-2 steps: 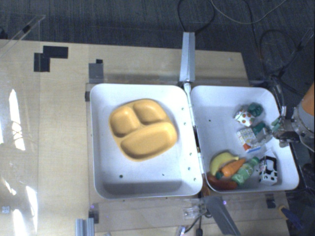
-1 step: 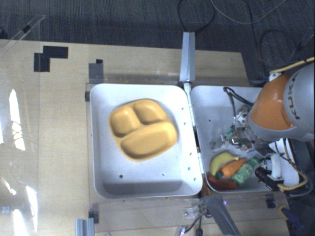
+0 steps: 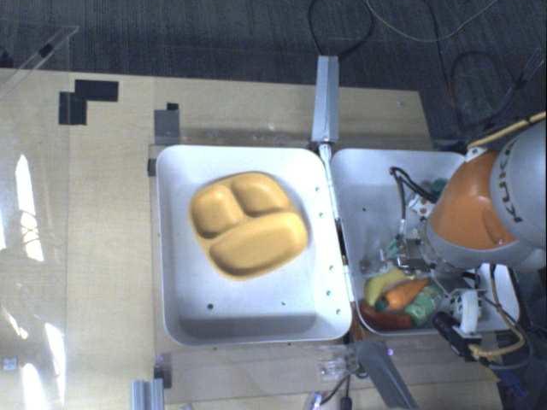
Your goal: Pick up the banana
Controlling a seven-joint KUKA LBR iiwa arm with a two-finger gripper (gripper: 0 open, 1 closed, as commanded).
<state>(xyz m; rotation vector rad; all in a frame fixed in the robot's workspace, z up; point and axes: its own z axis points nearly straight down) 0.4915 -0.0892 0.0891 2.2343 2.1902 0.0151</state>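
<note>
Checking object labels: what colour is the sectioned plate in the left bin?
Yellow-tan plate, best seen in the camera view.

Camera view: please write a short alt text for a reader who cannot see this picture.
A grey and orange robot arm reaches from the right into the right white bin, above toy food: a yellow banana, a carrot and a green piece. The left white bin holds a yellow three-part tray.

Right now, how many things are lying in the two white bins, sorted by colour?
Yellow: 2, the large yellow three-compartment plastic tray in the left bin and the small yellow banana in the right bin
Orange: 1, the orange carrot-shaped toy
Green: 1, a green piece, shape unclear
Dark red: 1, a dark red piece
Total: 5, though the arm hides part of the pile.
</note>
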